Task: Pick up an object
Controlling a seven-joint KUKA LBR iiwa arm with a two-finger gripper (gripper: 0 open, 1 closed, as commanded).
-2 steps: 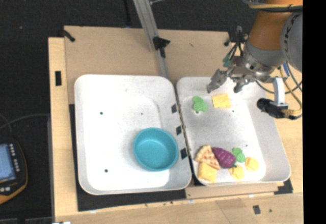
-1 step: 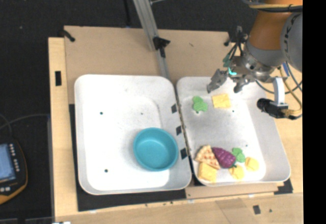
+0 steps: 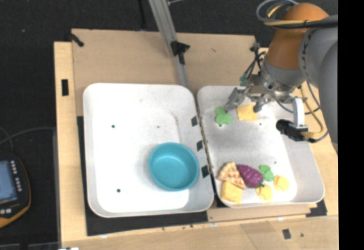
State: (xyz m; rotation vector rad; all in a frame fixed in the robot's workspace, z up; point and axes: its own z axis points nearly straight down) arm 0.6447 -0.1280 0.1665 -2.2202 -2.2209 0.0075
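My gripper (image 3: 248,102) hangs over the far part of the right bin (image 3: 296,158), its two fingers spread open. A small yellow block (image 3: 246,113) lies on the bin floor just below and between the fingertips, not clamped. A green toy piece (image 3: 223,117) rests just left of the left finger (image 3: 234,98). At the bin's near edge sits a cluster: an orange waffle-like piece (image 3: 228,172), a purple item (image 3: 249,174), a yellow piece (image 3: 231,192), a small green piece (image 3: 265,172) and small yellow bits (image 3: 281,183).
A blue bowl (image 3: 173,166) stands in the left bin (image 3: 114,107), near its front right. A slanted metal pole (image 3: 162,16) crosses the bench behind the bins. A black fitting with cables (image 3: 291,128) hangs off the arm over the right bin.
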